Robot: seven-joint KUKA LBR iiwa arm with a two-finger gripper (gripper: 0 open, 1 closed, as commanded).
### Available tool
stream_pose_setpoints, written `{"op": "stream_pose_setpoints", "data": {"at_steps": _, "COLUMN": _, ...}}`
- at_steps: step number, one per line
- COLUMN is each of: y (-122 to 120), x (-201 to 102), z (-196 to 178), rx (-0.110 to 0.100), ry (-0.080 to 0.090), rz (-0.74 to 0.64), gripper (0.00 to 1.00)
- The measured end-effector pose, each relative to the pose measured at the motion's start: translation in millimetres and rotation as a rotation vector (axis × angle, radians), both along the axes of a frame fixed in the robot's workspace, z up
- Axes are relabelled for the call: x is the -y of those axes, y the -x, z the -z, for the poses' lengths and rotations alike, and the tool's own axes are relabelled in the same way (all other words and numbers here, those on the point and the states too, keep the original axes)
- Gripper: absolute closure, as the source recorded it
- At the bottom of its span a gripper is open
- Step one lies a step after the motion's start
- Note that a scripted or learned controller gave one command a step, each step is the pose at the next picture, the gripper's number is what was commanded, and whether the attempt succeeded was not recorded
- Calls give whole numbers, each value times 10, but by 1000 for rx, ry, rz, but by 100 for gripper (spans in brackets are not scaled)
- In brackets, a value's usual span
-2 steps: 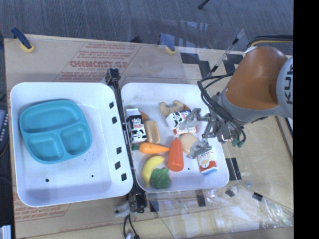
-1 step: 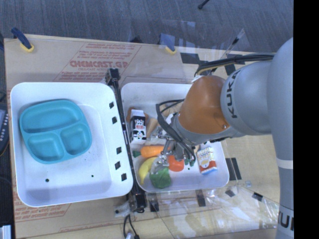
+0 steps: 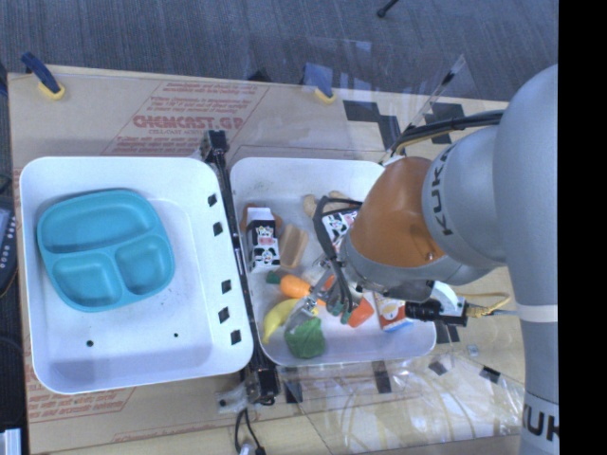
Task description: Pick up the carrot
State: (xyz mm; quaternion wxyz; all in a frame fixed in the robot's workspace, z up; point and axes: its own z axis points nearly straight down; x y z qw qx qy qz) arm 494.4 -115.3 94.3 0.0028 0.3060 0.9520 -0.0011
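A: Where is the carrot lying?

B: In the right bin, toward its lower middle, just at 12 o'clock of the banana. It is a short, smooth orange plastic piece. Its long axis runs roughly from 10 o'clock to 4 o'clock, and which end is the tip is hard to tell.

A: What sits around it?

B: A rounded green vegetable at 5 o'clock of it, glossy like the yellow banana beside it. At 11 o'clock stands a small carton printed black and white, with a tan wedge just beside that.

A: And the arm?

B: Its grey body with the orange band comes in from 3 o'clock and bends down over the right bin. The gripper hangs just at 3 o'clock of the carrot; whether it is spread or closed I cannot tell.

A: The other bin?

B: The left bin holds a matte blue divided tray, with rounded corners.
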Motion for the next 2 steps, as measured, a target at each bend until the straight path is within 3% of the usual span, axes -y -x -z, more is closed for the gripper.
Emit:
{"op": "stream_pose_setpoints", "data": {"at_steps": 1, "y": -11, "x": -27, "z": -97, "rx": 0, "ry": -3, "rz": -11, "gripper": 100}}
{"op": "stream_pose_setpoints", "data": {"at_steps": 2, "y": 24, "x": -879, "z": -991, "rx": 0, "ry": -6, "rz": 399, "gripper": 100}}
